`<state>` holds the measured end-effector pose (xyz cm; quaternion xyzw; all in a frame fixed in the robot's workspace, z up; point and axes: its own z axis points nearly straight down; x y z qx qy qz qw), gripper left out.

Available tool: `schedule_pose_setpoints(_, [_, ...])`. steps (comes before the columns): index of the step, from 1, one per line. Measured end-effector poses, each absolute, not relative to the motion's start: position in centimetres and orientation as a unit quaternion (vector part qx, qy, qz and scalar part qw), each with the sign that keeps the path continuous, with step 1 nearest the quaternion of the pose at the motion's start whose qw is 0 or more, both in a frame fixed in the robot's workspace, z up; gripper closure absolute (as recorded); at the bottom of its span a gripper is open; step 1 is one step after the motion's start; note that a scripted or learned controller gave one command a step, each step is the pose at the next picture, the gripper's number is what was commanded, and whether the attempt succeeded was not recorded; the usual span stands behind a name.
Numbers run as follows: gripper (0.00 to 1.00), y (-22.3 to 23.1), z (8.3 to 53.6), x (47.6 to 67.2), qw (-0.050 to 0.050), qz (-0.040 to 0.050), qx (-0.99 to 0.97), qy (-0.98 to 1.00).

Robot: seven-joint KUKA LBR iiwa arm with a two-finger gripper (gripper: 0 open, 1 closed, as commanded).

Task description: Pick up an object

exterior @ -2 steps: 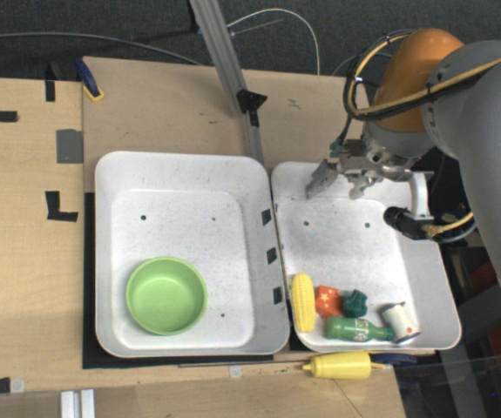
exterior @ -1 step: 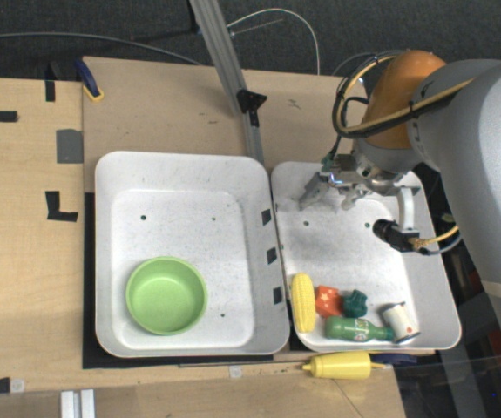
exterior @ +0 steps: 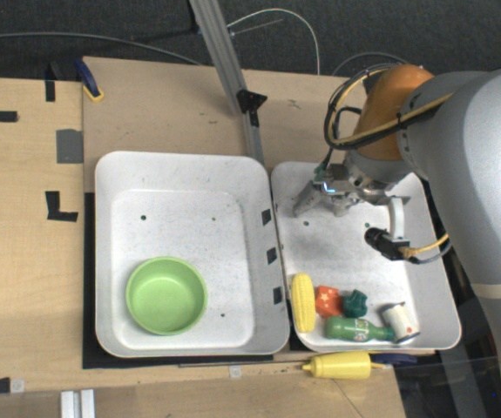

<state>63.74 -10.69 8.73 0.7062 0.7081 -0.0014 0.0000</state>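
Your gripper (exterior: 320,200) hangs over the right bin's (exterior: 433,320) far end, fingers spread, gripping nothing. The corn (exterior: 302,301) lies at that bin's near edge, beside other toys; come down straight over it.

Even, moderately bright overhead light fell across the scene; soft shadows lay under the arm (exterior: 459,138) in the right bin (exterior: 424,233), and the picture was slightly grainy.
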Motion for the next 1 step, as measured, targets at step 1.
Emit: schedule_pose_setpoints(1, [1.0,-10.59,9.81,63.76,0.0,-0.001,0.706,0.708])
